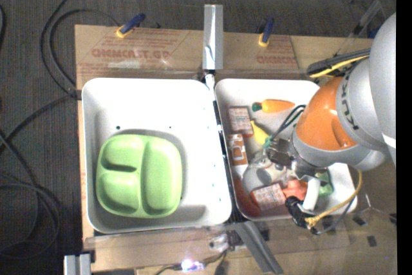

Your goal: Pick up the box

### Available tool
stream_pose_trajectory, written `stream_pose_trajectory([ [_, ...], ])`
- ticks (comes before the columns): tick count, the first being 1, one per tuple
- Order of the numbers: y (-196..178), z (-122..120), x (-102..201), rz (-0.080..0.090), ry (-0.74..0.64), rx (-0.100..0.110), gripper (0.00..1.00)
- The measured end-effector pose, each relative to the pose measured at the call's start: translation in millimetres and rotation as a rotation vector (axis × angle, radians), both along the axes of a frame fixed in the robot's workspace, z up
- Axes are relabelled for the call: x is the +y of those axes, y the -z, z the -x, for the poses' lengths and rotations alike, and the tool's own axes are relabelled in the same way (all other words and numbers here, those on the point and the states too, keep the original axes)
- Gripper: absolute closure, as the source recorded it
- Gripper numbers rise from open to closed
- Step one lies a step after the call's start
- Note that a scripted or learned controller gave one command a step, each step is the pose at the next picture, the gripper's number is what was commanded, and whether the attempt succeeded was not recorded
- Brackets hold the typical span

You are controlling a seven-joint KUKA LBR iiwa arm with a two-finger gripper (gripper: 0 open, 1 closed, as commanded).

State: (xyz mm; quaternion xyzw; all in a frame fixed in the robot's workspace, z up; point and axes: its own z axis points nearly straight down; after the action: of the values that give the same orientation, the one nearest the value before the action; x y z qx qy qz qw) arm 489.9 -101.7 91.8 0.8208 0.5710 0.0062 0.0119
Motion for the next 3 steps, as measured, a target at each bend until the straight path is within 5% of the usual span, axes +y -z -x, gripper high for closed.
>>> stream_pose_trajectory([
  [1, -117, -87, -21, -0.01, 0.171, 0.027, 0.0],
  [2, 2, -37, 6, -0.016, 0.386, 0.014, 0.0],
  [3, -7, -37, 6, -0.016, 0.386, 0.015, 1.0],
])
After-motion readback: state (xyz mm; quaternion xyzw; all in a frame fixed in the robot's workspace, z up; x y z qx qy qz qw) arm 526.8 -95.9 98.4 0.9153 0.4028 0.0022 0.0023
